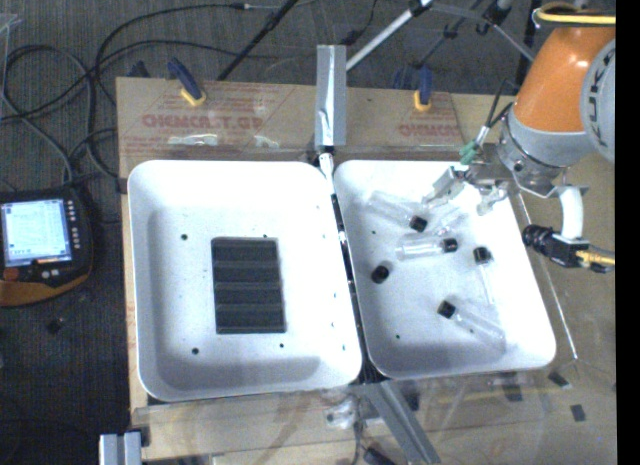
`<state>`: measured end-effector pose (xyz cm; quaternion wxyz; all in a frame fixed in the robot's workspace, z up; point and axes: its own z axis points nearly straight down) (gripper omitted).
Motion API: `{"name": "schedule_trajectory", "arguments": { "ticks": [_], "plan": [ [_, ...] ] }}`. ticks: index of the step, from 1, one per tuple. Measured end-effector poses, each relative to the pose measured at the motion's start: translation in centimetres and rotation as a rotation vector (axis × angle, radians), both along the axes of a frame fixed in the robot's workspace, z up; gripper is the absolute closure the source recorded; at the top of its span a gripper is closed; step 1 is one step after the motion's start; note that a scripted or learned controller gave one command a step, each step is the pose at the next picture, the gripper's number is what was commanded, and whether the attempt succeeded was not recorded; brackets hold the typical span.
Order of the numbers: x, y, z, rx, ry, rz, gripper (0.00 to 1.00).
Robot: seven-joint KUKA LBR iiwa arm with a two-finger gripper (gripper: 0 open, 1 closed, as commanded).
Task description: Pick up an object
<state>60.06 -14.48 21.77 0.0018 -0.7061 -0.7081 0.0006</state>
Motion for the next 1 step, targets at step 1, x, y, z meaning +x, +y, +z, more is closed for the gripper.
{"name": "schedule_trajectory", "arguments": {
  "ticks": [1],
  "plan": [
    [-0.22, -4.85, -10.98, -0.002, 0.000, 0.089, 0.00]
  ]
}}
